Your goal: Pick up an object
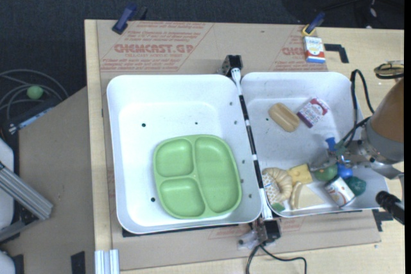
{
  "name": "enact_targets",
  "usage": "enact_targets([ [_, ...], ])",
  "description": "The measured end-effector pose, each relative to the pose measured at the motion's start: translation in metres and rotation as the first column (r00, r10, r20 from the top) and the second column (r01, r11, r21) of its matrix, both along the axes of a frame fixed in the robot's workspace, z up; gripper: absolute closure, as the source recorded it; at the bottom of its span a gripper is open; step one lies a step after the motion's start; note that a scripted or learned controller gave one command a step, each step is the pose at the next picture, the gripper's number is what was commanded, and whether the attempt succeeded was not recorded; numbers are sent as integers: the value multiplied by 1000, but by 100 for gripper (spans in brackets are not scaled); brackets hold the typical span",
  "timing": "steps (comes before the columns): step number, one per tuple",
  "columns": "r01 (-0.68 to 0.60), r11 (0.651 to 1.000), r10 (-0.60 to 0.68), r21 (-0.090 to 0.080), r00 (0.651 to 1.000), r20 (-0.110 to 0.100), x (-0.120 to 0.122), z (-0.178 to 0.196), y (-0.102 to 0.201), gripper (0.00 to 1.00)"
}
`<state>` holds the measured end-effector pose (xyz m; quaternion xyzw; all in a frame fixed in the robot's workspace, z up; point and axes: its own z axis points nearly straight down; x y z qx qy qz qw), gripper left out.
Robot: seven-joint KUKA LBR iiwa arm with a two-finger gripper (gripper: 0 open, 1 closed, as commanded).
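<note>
Green divided plate (pixel 196 175) — pincer (pixel 335 160) amid clutter

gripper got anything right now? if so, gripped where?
Cannot be told. The gripper is down in the right bin among the clutter by a green object and a small bottle, but nothing is clearly seen between the jaws.

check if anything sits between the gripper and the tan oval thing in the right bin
Nothing visible does. The gripper is low among the clutter at the right bin's front right. The tan oval object lies alone farther back and to the view's left, with bare bin floor between them. The small red-and-white packet beside it sits off that line.
</note>
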<state>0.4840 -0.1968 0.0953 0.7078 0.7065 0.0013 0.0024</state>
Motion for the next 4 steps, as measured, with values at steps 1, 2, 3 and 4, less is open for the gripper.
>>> enact_targets([
  [1,-4,1000,4,3,1000,-4,19,-11,98,100],
  [2,-3,1000,3,2,1000,-3,30,90,128,100],
  [3,-3,1000,3,3,1000,-5,25,127,180,100],
  [4,-3,1000,3,2,1000,-5,41,156,214,100],
])
